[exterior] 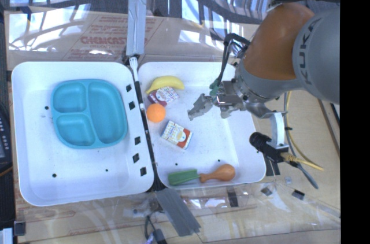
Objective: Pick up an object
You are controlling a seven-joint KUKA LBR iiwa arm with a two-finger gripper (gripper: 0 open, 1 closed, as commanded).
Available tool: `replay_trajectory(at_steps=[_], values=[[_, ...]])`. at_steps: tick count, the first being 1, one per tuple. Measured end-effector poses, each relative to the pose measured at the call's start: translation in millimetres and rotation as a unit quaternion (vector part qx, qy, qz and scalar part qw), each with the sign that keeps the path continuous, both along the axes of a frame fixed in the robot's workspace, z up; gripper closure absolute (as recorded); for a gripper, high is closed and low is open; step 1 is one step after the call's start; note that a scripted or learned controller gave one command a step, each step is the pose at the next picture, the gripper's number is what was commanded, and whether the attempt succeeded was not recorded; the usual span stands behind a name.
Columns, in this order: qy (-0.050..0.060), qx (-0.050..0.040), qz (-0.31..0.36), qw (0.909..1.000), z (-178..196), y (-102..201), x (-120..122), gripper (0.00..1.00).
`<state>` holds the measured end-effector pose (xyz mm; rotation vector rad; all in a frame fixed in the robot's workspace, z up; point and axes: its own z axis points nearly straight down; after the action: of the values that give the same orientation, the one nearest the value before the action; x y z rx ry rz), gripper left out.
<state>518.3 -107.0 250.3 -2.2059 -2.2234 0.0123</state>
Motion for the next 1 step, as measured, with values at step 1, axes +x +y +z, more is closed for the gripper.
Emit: replay_trajectory(at_steps=[1], values=[[0.001, 0.0004, -0.008, 1.0, -121.8, 6.2, -5.9, 0.0]])
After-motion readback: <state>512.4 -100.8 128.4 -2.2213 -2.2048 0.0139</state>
